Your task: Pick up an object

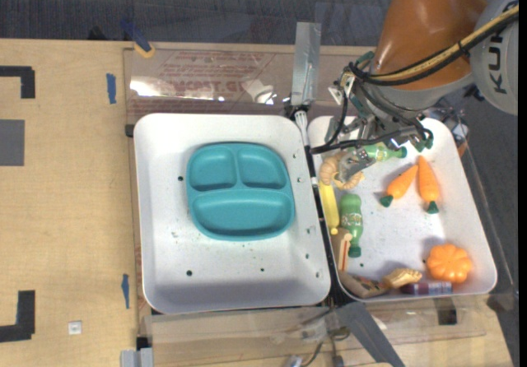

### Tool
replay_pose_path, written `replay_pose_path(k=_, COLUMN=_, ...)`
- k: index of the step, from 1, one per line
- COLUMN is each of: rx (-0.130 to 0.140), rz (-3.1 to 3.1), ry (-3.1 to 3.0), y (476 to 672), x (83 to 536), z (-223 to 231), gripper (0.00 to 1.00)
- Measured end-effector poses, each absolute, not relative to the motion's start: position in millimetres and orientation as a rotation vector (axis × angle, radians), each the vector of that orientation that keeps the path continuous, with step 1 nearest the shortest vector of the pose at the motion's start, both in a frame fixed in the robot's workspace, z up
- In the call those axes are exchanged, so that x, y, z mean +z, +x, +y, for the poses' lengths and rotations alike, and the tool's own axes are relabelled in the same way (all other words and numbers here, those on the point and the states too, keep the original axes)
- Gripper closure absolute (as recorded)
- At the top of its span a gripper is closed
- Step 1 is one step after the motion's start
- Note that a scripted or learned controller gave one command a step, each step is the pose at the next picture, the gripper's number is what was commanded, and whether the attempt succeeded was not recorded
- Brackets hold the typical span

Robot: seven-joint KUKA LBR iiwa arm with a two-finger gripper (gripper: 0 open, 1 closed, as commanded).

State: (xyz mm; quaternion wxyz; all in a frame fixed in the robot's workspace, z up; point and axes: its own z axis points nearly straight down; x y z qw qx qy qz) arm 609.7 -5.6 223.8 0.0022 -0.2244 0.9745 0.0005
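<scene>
Two white bins: left bin (156, 192), right bin (473, 217). One teal tray (239, 190). Two carrots (402, 182) (426, 180). One pumpkin (449, 262). One yellow corn cob (328, 206). One green bottle (352, 221). A few more small items are unclear.

bright, even overhead light | soft shadows | slightly soft focus (mild noise)

Robotics lab workcell: plywood bench (66, 217) marked with black and blue tape, two white bins (165, 275) fixed side by side, cabled industrial arm (428, 20) overhead, toy food (449, 262) as test objects.
</scene>
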Motion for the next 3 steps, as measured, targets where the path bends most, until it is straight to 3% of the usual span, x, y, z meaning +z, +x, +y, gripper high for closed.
replay_pose_path(k=1, rx=0.000, rz=2.949, ry=-1.074, y=554.0, x=185, z=-56, gripper=1.00)
replay_pose_path(k=2, rx=-0.023, rz=2.893, ry=-1.166, y=534.1, x=117, z=-89, gripper=1.00)
replay_pose_path(k=3, rx=-0.008, rz=3.008, ry=-0.851, y=592.2, x=243, z=-89, gripper=1.00)
